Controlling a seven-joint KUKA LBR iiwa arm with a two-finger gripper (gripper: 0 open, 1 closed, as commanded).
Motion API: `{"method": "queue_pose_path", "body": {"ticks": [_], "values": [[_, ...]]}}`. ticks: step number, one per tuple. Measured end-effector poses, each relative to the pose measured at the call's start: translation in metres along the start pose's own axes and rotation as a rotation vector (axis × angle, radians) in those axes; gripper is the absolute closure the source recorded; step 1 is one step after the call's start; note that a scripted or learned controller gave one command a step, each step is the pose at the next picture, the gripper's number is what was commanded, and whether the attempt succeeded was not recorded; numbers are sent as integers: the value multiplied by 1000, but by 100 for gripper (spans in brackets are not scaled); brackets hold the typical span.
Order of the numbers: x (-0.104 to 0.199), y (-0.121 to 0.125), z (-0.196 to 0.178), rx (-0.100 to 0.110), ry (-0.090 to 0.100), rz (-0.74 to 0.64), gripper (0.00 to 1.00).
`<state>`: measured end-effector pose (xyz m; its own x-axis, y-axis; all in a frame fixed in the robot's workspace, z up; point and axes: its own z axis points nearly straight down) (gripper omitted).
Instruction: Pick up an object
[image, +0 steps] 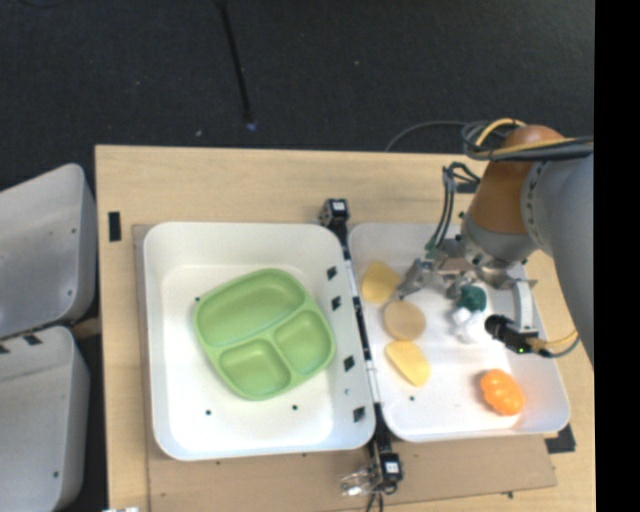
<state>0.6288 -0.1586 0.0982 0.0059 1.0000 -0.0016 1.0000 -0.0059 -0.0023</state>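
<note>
Tool hovering low over right bin near its far edge, fingers' state unclear, crowding teal-white object, leaving orange toy unobstructed.

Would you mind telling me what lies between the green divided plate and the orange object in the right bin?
In the camera view, the bins' adjoining rims and a yellow piece lie between the green divided plate and the orange object; the rest is bare white bin floor.

Green divided plate in left bin; wooden bench beneath.
</note>
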Motion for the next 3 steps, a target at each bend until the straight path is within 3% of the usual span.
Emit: {"method": "queue_pose_path", "body": {"ticks": [1,2,3], "values": [[-1,2,-14,-6,-1,2,100],[3,11,-68,-9,0,-9,100],[-4,4,-122,-9,-1,-4,100]]}}
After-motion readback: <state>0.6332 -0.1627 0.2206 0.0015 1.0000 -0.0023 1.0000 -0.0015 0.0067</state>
